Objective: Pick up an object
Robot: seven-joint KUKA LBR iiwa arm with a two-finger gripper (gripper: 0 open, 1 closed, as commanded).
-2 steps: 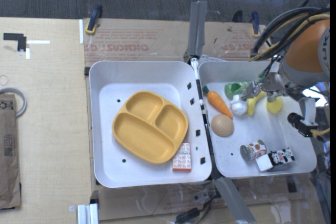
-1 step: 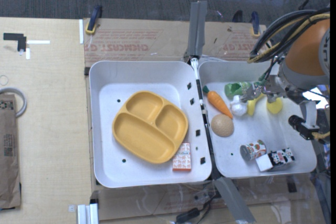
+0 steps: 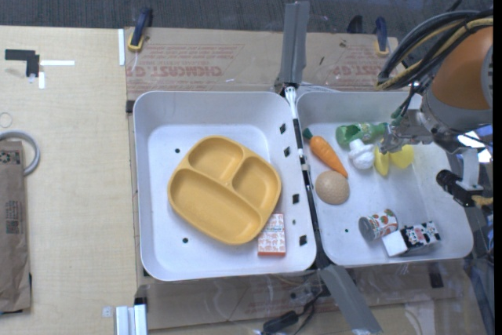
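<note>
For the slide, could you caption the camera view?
Gripper reaching among toy foods in the right bin; yellow divided plate in the left bin.

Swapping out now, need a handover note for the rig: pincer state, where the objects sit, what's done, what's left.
Pincer: low in the right white bin, at its far side, over the cluster of green, white and yellow toy pieces. Nothing visibly held.

Right bin also holds: orange toy carrot, tan egg-shaped ball, small printed can, black-and-white carton.

Left white bin: yellow three-compartment plastic plate, with a small red-and-white box at its near edge.

Done: arm is down at the cluster.
Left: secure one object and lift it; no lift seen yet.
</note>
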